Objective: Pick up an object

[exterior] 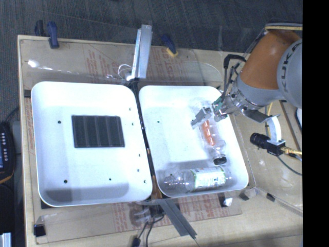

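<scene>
Bottle near bottom edge: clear plastic bottle with white label (198,179) lies on its side along lower wall of right white bin (169,138), lower centre-right of frame.
Second bottle: clear plastic bottle with orange contents and dark cap (211,138), lying lengthwise right of centre, cap toward bottom.
Gripper: two-finger gripper (205,115) right at that bottle's upper end; spread and contact unreadable, can't tell.
Left white bin (46,138): dark ribbed rectangular panel (97,131).
Advice: probably centre across bottle body, not neck; it's round, likely rolls.
</scene>
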`<action>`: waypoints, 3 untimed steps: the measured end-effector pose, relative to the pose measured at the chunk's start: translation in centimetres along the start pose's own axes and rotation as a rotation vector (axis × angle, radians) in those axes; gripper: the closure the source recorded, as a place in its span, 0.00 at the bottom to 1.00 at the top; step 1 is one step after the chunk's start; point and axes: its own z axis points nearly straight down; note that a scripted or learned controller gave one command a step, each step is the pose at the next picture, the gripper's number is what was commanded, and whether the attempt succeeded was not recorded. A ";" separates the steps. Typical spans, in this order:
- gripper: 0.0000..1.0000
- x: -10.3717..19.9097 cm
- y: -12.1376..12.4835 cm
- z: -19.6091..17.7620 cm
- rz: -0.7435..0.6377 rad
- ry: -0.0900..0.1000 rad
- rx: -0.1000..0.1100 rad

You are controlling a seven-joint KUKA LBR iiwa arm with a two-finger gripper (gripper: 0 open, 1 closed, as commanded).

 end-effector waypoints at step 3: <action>0.00 0.6 -3.8 0.3 0.077 -0.003 -0.004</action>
